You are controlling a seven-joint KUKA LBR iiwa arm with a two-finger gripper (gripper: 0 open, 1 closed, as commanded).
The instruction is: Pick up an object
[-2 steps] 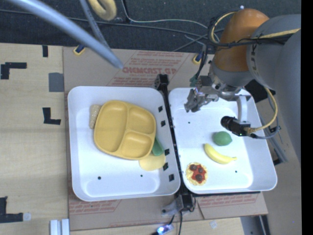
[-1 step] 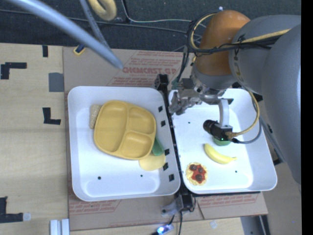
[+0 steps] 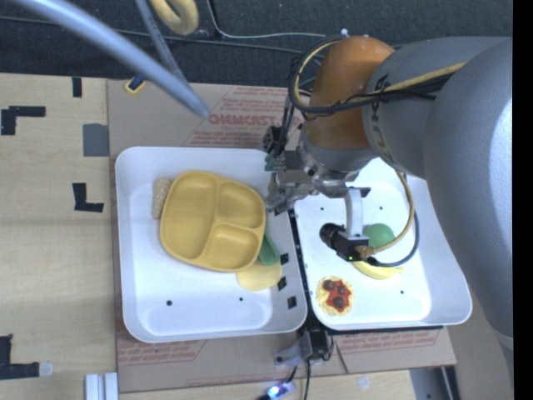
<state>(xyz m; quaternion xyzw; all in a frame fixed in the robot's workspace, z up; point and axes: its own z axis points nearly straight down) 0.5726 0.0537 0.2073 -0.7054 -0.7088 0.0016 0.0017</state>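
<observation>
Gripper (image 3: 281, 188) at frame centre, opening impossible to tell, should lower straight onto the right rim of the yellow tray (image 3: 208, 223).

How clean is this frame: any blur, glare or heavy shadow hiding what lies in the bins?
Camera view: the grey tube crossing the top left is out of focus; the bins are evenly lit, the left bin bright without washing out; the yellow plate casts only a soft shadow; the arm covers part of the right bin.
</observation>
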